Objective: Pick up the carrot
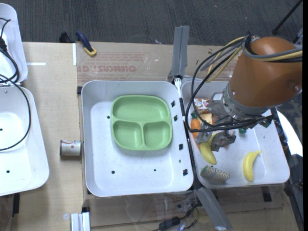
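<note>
Overhead, the arm [267, 71] hung above the right bin [274, 177]; whether its jaws were open or closed could not be told. Beneath it, at that bin's left side, lay the carrot [196, 124], beside a banana [207, 152].

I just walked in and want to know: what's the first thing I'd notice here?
The big orange band of the grey robot arm looms over the right white bin. In the left white bin sits a pale green plastic plate with three compartments. Two yellow bananas lie in the right bin near an orange carrot.
</note>
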`<action>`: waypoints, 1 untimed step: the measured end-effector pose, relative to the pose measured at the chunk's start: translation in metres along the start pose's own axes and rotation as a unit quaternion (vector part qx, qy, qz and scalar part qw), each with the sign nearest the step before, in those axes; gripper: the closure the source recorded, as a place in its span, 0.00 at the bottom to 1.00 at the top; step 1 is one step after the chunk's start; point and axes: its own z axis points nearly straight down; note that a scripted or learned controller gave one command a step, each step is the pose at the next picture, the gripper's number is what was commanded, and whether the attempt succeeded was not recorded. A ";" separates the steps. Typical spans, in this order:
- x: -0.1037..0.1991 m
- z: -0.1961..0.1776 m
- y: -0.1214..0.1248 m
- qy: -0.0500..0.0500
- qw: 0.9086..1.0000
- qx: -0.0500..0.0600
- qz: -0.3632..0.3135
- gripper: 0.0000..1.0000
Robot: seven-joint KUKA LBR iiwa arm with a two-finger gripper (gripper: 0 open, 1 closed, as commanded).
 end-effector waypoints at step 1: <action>-0.001 -0.009 -0.001 -0.002 1.000 0.000 0.002 1.00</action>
